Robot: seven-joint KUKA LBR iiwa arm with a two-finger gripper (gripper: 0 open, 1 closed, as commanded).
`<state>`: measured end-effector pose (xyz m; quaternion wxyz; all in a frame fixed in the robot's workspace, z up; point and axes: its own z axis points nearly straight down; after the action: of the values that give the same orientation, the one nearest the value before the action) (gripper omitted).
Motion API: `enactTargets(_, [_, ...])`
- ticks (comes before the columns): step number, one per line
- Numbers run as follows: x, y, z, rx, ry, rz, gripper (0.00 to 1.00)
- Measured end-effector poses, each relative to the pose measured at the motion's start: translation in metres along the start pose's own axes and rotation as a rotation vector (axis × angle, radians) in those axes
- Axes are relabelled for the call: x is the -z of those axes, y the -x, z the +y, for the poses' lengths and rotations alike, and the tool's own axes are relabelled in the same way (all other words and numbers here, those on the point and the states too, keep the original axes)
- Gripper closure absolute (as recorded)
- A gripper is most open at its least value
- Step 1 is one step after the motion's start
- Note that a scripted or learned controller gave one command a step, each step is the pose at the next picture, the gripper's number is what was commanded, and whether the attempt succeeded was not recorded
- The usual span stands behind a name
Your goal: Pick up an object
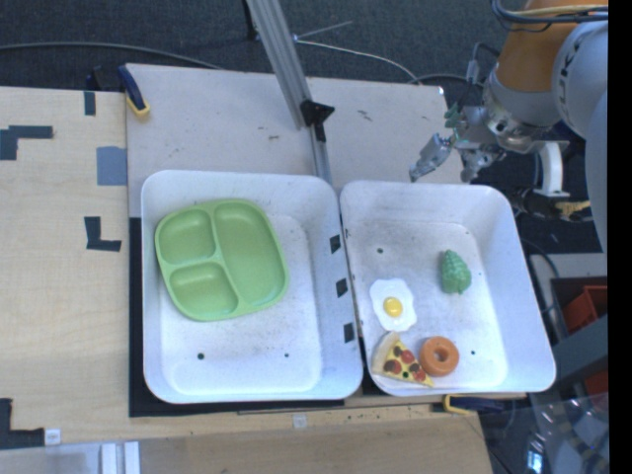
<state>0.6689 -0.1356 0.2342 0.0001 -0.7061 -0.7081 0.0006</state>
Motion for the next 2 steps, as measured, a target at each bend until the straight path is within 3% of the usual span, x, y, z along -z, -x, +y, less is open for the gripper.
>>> enactTargets(1, [0.000,0.000,0.000,-0.001,-0.001,0.000,0.00])
enactTargets(2, [-0.049,-0.009,-0.001,-0.001,-0.005,0.000,0.00])
